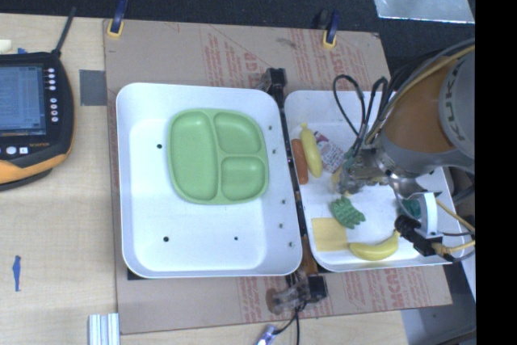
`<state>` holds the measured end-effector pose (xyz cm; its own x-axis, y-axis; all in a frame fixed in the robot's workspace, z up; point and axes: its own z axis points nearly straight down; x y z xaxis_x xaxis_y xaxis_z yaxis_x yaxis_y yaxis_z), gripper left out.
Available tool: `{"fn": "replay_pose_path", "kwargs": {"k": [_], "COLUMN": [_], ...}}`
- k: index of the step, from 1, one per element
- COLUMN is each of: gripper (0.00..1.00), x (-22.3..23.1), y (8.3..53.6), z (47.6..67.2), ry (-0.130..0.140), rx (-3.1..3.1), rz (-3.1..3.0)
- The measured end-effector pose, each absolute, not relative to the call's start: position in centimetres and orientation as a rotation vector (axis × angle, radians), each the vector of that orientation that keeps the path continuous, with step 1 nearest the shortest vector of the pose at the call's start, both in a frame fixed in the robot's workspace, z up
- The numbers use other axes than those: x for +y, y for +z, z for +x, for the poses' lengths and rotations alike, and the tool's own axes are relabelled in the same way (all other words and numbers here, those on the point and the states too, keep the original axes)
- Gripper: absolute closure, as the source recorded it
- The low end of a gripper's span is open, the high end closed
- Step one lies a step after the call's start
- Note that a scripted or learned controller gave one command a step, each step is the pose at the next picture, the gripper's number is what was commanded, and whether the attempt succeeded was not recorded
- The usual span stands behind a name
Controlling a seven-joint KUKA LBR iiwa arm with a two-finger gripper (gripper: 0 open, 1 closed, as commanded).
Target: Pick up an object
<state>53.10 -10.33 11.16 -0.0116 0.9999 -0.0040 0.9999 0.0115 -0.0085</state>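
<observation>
Green, leafy toy lies beneath the metal end effector.

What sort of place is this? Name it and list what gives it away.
Probably a robotics lab bench set up for picking trials. A robot arm hangs over one of two white bins, which hold toy food such as a banana and a green plate. A control pendant lies beside them.
</observation>
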Motion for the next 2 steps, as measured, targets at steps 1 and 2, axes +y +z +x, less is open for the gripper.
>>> {"fn": "replay_pose_path", "kwargs": {"k": [1, 2], "gripper": [0.00, 1.00], "x": [-10.3, -10.4], "y": [11.2, 12.2], "z": [53.1, 53.1], "ry": [0.014, 0.016], "rx": [-2.232, -2.234], "rz": [-2.206, -2.206]}}
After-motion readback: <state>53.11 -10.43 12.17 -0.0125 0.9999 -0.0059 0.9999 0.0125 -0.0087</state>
